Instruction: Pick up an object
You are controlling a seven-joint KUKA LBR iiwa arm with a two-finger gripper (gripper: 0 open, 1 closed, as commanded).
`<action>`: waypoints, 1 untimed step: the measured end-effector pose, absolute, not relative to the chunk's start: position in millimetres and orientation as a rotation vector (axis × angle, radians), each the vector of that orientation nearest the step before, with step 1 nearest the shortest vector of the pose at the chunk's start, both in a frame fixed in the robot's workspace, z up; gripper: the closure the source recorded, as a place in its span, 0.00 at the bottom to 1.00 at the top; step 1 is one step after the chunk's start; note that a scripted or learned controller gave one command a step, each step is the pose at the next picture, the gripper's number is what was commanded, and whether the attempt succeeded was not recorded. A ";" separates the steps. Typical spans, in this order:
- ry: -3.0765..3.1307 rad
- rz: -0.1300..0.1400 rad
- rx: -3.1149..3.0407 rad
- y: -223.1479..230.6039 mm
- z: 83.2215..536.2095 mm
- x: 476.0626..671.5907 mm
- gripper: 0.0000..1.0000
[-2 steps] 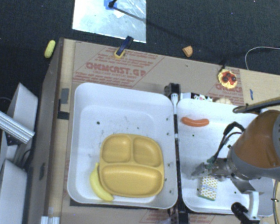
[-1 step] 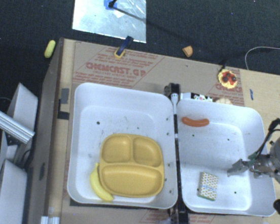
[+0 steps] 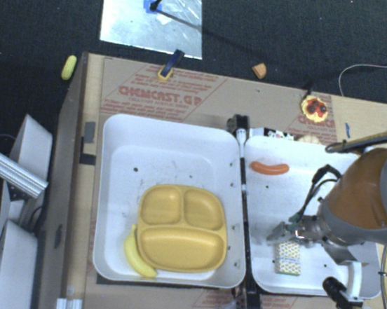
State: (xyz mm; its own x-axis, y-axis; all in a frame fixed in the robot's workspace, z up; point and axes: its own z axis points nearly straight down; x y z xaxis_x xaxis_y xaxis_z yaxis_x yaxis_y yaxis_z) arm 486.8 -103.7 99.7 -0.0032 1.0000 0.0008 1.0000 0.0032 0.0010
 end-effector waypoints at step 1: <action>2.223 0.004 2.216 -104.5 110.2 487.8 1.00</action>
State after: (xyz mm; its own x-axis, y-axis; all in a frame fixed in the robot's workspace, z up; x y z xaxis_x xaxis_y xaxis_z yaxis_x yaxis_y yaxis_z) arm 487.8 -104.5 110.2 -0.0032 1.0000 0.0003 1.0000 0.0032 0.0035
